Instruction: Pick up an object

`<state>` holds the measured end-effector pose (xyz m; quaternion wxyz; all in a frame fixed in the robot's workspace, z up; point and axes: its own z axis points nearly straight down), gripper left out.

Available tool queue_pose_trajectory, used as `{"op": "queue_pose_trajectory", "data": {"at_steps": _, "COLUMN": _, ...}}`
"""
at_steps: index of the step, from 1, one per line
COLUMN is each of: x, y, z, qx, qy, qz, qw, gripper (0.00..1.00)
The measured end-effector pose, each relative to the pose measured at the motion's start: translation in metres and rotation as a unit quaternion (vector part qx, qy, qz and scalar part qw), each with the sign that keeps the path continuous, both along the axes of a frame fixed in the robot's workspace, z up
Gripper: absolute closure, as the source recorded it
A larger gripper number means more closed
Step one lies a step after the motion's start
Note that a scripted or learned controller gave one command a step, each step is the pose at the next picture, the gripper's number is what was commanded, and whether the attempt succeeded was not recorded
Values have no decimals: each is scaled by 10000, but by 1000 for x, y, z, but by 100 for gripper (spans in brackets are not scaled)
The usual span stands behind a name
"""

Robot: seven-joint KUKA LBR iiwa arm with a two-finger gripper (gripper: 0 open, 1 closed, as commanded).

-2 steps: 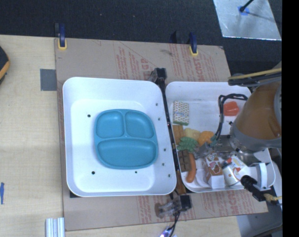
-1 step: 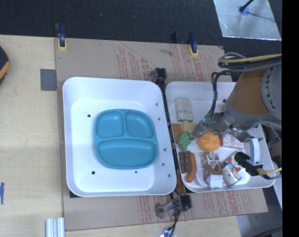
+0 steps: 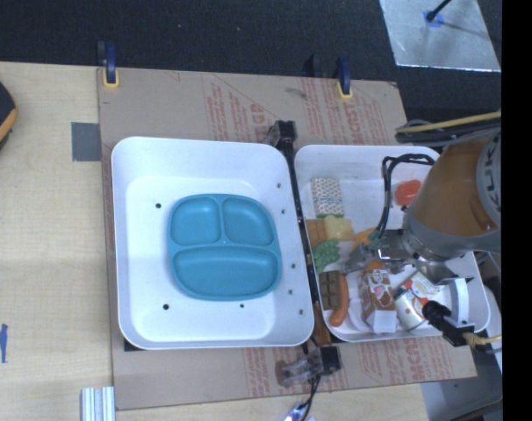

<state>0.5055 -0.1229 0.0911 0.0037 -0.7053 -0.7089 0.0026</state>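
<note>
Orange-banded arm (image 3: 455, 196) is seen reaching over the right bin (image 3: 354, 160), its gripper (image 3: 382, 257) lowered among piled items beside a hot dog (image 3: 338, 298). A blue divided plate (image 3: 224, 246) is held in the left bin (image 3: 134, 235).

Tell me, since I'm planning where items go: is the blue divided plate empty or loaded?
Empty. The blue divided plate lies flat in the left bin, its three compartments bare.
</note>
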Motion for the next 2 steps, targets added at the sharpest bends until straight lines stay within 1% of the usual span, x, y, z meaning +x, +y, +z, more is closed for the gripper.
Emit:
{"op": "queue_pose_trajectory", "data": {"at_steps": 1, "x": 2, "y": -2, "z": 11, "qx": -9, "qy": -13, "qz": 17, "qw": 10000, "gripper": 100}}
{"op": "queue_pose_trajectory", "data": {"at_steps": 2, "x": 2, "y": -1, "z": 10, "qx": -9, "qy": -15, "qz": 16, "qw": 10000, "gripper": 0}}
